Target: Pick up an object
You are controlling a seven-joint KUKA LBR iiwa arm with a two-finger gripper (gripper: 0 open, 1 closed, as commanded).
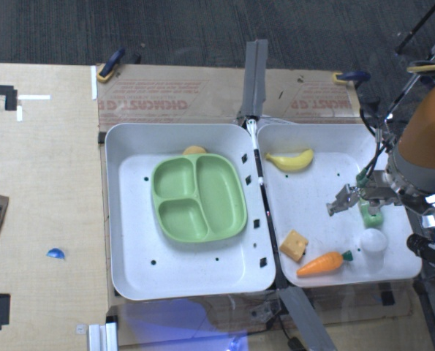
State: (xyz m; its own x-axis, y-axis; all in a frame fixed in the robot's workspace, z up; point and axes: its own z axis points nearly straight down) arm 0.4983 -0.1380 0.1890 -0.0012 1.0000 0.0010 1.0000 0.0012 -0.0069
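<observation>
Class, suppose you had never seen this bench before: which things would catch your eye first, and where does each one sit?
The green divided plate stands out most, lying in the middle of the left bin. In the right bin, bright toy food draws the eye: a yellow banana near the far wall and an orange carrot near the front edge. The grey arm's end effector hangs over the right bin from the right.

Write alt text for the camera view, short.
A grey robot arm reaches from the right into the right white bin, its gripper low over the floor near a banana, a tan block, a toy carrot and a green item. The left white bin holds a green divided plate.
</observation>
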